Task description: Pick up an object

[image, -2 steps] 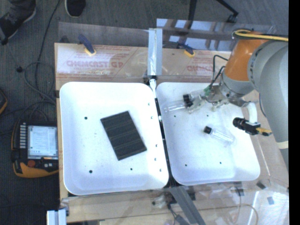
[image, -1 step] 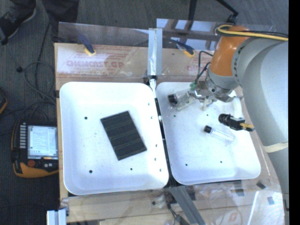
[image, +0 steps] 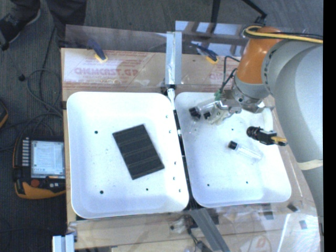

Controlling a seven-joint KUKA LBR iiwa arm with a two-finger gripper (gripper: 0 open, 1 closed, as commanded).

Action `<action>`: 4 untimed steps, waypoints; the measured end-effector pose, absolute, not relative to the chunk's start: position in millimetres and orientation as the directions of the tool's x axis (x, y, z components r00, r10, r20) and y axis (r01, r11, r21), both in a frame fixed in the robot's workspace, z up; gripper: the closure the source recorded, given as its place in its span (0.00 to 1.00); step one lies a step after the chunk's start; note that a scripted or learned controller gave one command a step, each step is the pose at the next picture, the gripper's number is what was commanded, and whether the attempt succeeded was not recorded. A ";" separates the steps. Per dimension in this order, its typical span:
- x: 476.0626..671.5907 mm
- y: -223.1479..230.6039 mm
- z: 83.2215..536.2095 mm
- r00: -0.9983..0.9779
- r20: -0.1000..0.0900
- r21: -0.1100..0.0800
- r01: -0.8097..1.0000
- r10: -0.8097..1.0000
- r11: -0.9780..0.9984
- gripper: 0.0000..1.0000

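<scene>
The gripper (image: 206,112) hangs low in the right bin (image: 236,193), by its back left corner; I can't tell its state. A clear tube (image: 244,149) lies near, toward the front. It should centre over the tube before pinching.

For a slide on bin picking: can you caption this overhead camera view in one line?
KUKA arm's hand low over the right bin near a small clear tube; a dark ribbed slab lies in the left bin.
</scene>
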State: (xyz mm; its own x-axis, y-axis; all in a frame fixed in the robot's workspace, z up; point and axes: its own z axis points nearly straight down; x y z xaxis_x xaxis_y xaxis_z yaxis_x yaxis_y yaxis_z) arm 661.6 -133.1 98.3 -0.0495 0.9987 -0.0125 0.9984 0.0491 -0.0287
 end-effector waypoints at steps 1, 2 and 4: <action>661.8 -132.9 98.3 -0.049 -0.013 -0.028 0.998 0.999 0.049 0.00; 661.2 -132.9 107.0 -0.050 -0.015 -0.031 0.998 0.999 0.049 1.00; 651.1 -105.4 89.7 -0.050 -0.009 -0.002 0.999 0.999 0.050 0.00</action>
